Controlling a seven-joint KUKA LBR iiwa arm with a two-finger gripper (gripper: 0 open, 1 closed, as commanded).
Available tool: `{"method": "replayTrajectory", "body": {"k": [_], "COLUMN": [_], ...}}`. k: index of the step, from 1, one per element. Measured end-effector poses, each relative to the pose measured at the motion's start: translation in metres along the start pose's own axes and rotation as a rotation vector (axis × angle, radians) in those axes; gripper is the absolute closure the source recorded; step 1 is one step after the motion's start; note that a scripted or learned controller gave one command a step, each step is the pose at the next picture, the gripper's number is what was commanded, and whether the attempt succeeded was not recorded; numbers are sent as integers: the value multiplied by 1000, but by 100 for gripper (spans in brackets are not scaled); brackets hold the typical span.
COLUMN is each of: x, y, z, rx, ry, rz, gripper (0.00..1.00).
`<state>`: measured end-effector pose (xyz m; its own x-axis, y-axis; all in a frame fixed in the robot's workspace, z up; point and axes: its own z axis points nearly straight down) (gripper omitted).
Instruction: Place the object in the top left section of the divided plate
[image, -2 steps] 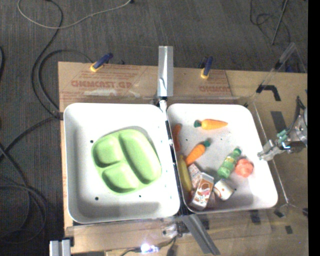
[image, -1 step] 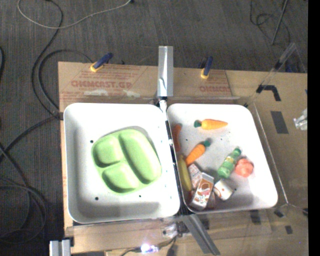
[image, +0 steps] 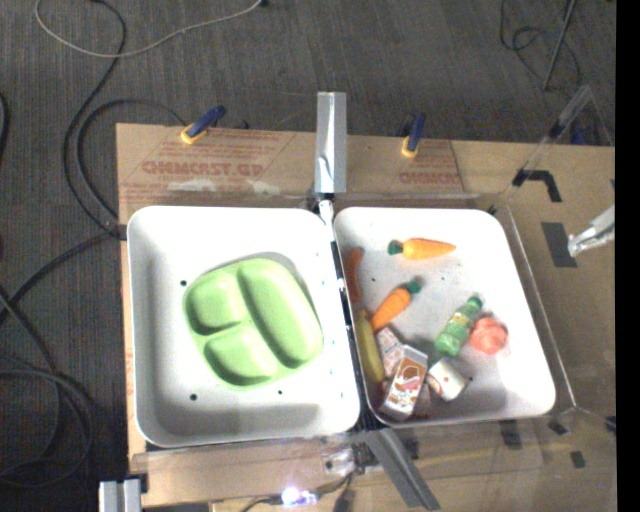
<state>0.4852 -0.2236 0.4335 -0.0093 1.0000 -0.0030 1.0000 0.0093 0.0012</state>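
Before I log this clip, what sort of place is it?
Probably a robotics lab bench: two white bins on clamped cardboard, toy food like a carrot beside a green divided plate, and loose cables on carpet.

Right bin (image: 520, 300): cartons (image: 402, 378) piled at its near edge overlap each other, print too small to read. A yellow piece (image: 370, 350) lies along the left wall, partly under the cartons. An orange piece (image: 353, 272) is tucked against the same wall, shape unclear. Cardboard lettering (image: 200, 168) beyond the left bin is blurred.
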Motion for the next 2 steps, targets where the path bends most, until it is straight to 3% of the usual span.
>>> {"method": "replayTrajectory", "body": {"k": [1, 2], "x": [1, 92], "y": [1, 0], "z": [-9, 86], "rx": [0, 2], "ry": [-2, 4], "rz": [-2, -248], "gripper": [100, 100]}}
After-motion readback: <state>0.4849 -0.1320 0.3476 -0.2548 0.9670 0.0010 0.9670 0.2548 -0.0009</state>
